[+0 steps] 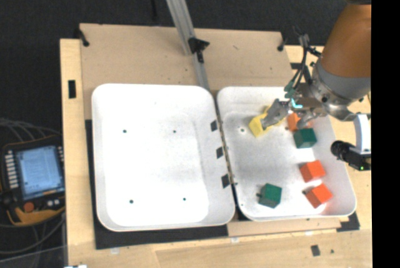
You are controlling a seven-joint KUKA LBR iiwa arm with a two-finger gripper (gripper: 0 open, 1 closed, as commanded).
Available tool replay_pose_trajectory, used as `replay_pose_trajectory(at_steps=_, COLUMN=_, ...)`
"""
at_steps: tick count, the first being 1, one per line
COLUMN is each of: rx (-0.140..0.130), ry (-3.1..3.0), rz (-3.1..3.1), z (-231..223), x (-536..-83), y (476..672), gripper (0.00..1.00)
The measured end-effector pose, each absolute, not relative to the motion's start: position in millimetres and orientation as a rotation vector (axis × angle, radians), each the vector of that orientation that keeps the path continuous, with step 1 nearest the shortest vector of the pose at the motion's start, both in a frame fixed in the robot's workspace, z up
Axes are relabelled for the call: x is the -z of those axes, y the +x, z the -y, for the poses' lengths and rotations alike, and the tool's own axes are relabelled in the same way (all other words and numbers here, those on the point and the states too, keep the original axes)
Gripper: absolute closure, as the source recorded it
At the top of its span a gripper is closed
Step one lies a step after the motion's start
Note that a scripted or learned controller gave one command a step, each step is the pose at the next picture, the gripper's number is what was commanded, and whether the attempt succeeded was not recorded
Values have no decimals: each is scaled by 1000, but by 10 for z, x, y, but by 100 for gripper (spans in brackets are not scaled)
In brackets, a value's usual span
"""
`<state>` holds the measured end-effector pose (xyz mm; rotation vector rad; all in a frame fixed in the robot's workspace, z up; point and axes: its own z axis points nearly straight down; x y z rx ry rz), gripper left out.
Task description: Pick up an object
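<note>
In the right bin, a yellow block is being gripped by the hand, green blocks and orange blocks being left close alongside.

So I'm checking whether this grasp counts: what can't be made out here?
- Gripper fingers: too small and blurred to tell whether they clamp the yellow block.
- Orange block by the wrist: mostly hidden by the arm.
- Arm's upper part: cut off by the right edge.

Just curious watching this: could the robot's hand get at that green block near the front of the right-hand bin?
Probably yes. The green block sits alone on open bin floor, apart from the orange blocks, with nothing over it. The hand is by the yellow block in the same bin.
</note>
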<state>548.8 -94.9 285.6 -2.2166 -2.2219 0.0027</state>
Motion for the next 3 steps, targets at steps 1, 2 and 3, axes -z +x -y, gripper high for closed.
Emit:
replay_pose_trajectory(at_steps=1, rx=2, ry=-2222, rz=2222, z=951, x=-2876, y=5495, gripper=0)
replay_pose_trajectory(at_steps=2, rx=-6, ry=-2221, rz=2219, z=916, x=-2302, y=5419, gripper=0)
replay_pose_trajectory(at_steps=3, rx=-6, ry=-2223, rz=2218, z=939, x=-1875, y=5445, gripper=0)
